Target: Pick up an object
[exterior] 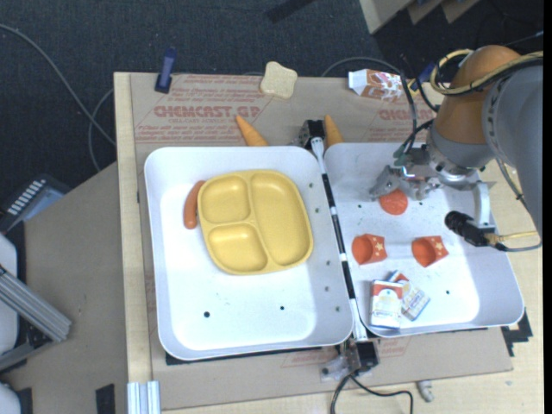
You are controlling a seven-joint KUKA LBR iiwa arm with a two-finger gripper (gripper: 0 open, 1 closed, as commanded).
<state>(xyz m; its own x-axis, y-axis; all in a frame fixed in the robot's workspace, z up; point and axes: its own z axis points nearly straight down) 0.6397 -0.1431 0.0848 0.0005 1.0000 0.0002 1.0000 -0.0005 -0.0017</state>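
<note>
My gripper [399, 188] hangs over the upper part of the right bin [483, 291], its two metal fingers spread apart. A small red round object [394, 203] lies on the bin floor just below and between the fingertips, not lifted. Lower in the same bin sit two orange pieces [371, 248] [429, 250] and a small printed carton [397, 301]. Nothing is held.
The left bin [164, 257] holds a yellow divided plate [254, 221] with a sausage [190, 205] beside its left rim. Behind the bins lie a bread slice [279, 78], a carrot [250, 132], a blue item [164, 69] and a small milk carton [377, 83].
</note>
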